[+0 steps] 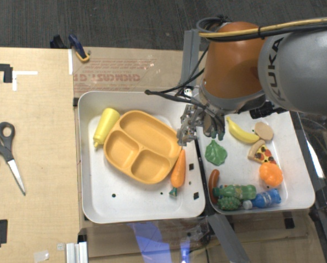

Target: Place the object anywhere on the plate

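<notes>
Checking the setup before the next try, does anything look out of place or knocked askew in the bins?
Mostly tidy. The carrot leans against the yellow plate rim instead of lying on it, and the yellow bottle lies tipped beside the plate. Nothing looks spilled or damaged.

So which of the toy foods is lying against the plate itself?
The carrot, leaning along the yellow plate's right edge in the left bin. The banana, pizza slice and orange are in the right bin.
</notes>
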Robot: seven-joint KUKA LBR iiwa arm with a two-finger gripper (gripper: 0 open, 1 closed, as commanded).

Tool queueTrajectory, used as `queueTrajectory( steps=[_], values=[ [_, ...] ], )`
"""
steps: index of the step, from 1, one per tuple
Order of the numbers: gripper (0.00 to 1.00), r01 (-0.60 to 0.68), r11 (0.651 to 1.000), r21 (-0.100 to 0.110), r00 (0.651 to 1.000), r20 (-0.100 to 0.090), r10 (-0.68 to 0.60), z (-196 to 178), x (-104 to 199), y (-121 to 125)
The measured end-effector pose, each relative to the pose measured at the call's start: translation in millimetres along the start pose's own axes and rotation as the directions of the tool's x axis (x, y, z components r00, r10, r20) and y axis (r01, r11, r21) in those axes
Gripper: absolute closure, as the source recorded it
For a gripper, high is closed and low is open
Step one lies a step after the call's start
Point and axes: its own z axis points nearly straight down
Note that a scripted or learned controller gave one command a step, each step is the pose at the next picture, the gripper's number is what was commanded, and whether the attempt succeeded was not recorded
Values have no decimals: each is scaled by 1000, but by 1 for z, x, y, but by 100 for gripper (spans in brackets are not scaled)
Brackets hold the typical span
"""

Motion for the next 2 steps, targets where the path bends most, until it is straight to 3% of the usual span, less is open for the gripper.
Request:
queueTrajectory(
  steps=[1, 2],
  values=[
    [0, 0, 1000, 0, 1000, 0, 0, 0, 0, 0],
    [0, 0, 1000, 0, 1000, 0, 0, 0, 0, 0]
  ],
)
